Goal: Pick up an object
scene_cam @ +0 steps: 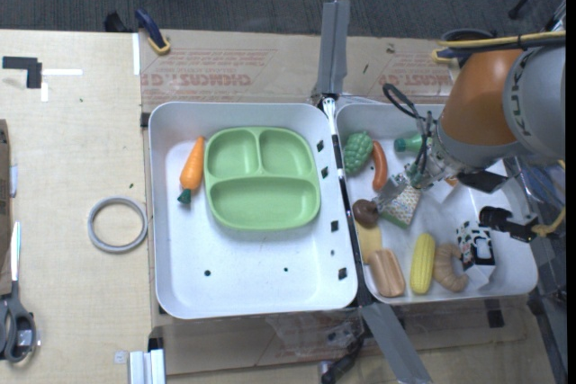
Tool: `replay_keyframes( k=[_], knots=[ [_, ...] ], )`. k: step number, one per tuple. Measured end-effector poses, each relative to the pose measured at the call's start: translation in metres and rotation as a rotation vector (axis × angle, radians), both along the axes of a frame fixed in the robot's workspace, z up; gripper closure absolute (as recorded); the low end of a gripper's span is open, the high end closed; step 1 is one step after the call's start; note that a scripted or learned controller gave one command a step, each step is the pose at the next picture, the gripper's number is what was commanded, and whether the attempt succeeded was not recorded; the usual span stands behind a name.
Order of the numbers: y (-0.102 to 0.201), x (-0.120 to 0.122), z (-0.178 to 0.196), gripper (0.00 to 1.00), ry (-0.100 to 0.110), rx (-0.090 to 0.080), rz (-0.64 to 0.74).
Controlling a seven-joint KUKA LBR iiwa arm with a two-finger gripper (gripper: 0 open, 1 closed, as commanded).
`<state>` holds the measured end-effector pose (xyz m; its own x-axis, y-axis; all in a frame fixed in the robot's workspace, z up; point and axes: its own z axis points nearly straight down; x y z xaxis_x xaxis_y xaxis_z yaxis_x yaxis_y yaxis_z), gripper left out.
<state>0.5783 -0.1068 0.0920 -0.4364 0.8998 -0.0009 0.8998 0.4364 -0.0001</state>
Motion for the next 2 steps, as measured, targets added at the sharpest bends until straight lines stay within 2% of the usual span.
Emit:
replay_keyframes(
  k=[1,2],
  knots=[
    [-0.0016,0.0004,0.0096,1.0,-0.002,0.0,-0.004],
    [-0.0015,0.0004,0.0096,0.0,-0.001,0.0,-0.004]
  ],
)
